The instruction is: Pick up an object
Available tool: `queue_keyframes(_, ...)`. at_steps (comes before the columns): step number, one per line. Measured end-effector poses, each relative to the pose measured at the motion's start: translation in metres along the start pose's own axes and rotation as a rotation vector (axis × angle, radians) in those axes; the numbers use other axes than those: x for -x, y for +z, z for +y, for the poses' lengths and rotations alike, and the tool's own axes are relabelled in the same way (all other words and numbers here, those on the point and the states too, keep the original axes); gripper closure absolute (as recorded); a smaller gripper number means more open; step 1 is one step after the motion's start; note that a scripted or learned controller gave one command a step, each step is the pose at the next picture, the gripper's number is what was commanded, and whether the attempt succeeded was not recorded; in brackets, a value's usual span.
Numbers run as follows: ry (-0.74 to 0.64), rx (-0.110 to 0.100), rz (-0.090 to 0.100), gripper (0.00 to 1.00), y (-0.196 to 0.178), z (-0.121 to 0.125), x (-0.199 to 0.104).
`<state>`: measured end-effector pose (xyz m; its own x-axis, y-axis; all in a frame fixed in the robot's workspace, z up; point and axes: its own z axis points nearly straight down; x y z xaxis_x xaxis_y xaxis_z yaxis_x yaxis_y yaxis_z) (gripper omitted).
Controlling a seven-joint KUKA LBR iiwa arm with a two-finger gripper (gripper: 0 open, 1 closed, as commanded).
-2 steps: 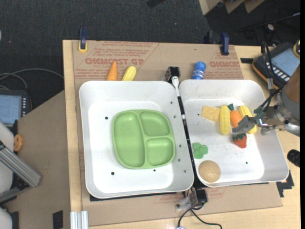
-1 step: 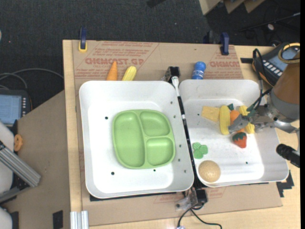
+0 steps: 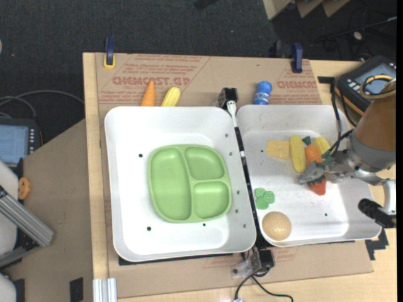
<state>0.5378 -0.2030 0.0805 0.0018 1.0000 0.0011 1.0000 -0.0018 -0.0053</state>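
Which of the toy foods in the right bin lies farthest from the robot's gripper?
The round tan bread roll, alone in the bin's near-left corner. The gripper is down among the corn cob, carrot and other pieces further back.

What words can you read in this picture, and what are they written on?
"CHEMCAST GP" in red, on the brown board behind the left bin.
The same red print behind the right bin, near the blue bottle, too blurred to read fully.
The smaller red lines around both are too small to read.
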Motion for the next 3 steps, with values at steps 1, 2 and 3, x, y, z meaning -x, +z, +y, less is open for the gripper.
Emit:
queue_keyframes(1, -0.006, 0.006, 0.006, 0.0, -0.004, 0.069, 0.012)
queue_keyframes(2, -0.003, 0.001, 0.01, 0.0, -0.004, -0.015, 0.017)
queue_keyframes(3, -0.007, 0.0, 0.01, 0.0, -0.003, 0.013, 0.015)
